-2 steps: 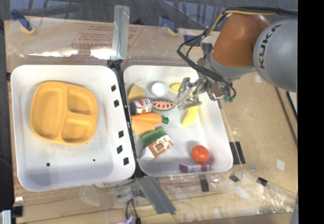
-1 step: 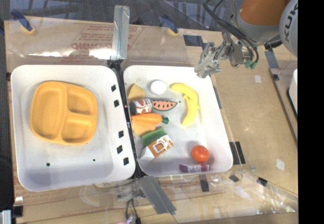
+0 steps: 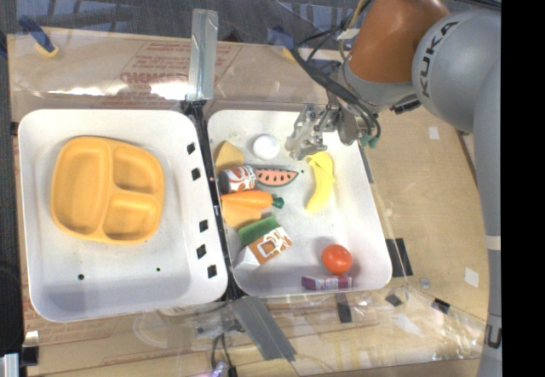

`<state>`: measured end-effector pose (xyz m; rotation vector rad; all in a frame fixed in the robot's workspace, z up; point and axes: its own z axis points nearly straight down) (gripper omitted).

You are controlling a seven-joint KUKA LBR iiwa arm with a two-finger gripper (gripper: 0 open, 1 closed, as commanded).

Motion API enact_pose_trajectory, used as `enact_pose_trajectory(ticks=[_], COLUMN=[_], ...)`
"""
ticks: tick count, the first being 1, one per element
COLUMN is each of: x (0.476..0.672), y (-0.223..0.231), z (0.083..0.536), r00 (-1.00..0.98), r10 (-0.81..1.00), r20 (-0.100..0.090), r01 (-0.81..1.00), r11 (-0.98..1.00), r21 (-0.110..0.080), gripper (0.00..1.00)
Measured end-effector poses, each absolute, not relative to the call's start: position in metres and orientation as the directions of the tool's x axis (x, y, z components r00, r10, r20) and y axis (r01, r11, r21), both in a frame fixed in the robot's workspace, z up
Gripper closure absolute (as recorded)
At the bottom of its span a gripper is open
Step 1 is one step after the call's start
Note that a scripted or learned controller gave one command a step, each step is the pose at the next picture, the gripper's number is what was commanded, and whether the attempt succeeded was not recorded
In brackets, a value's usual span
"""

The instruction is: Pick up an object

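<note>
The pincer (image 3: 305,142) hangs over the far part of the right bin (image 3: 379,239); whether it is open or closed I cannot tell, and nothing shows gripped in it. Just beside it, toward the arm and a little nearer the camera, lies the banana (image 3: 320,182), probably the closest target. Its long axis runs away from the pincer toward the bin's near side, curved. The ball (image 3: 266,146) sits just left. A descent here could miss the banana's tip or nudge the ball away.
</note>
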<state>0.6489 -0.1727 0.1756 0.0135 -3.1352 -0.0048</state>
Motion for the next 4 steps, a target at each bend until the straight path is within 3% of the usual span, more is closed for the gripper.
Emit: enact_pose_trajectory(ticks=[1, 2, 3, 4], x=[0.658, 0.644, 0.66, 0.654], y=[-0.107, -0.185, -0.138, -0.18], z=[0.114, 0.111, 0.265, 0.134], r00=[-0.996, -0.94, -0.94, -0.893], r10=[-0.085, -0.342, -0.34, -0.449], r20=[-0.002, -0.004, -0.014, 0.008], r01=[-0.085, -0.342, -0.34, -0.449], r11=[0.996, 0.94, 0.94, 0.893], r21=[0.002, -0.003, -0.009, 0.007], gripper=[1.0, 1.0, 1.0, 1.0])
